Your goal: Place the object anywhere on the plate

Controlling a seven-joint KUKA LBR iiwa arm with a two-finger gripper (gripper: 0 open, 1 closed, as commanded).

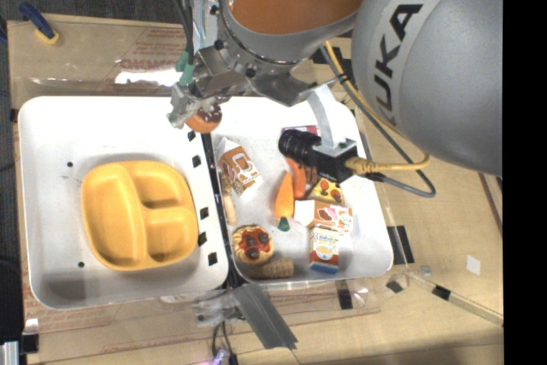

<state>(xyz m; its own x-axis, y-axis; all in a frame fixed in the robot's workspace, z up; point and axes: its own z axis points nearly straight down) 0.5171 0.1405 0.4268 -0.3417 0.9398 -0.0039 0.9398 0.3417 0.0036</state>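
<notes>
Fingers [198,103] of the grey arm sit at about eleven o'clock from the middle of the scene, over the top edge where the two white bins meet. They close narrowly around a small round orange object [205,120], which shows just beneath the metal tips and hangs above the rim rather than resting on anything.

Judging from this, the main risk is a drop short of the target. The grip looks shallow, with only the upper part of the object caught, so a quick swing could shake it loose onto the bin floor or the divider between the bins. A second risk is release too near the plate's edge, since a rounded thing may roll off.

The yellow plate [137,214] lies in the left bin [43,132], at about seven o'clock from the fingers and well apart from them. It has three shallow compartments and is unobstructed.

The held object is orange, smooth and roughly disc-shaped or ball-shaped; its exact form is too hidden to tell.

The right bin [372,226] holds toy food, including a carrot [285,194] and small printed cartons [327,228].
</notes>
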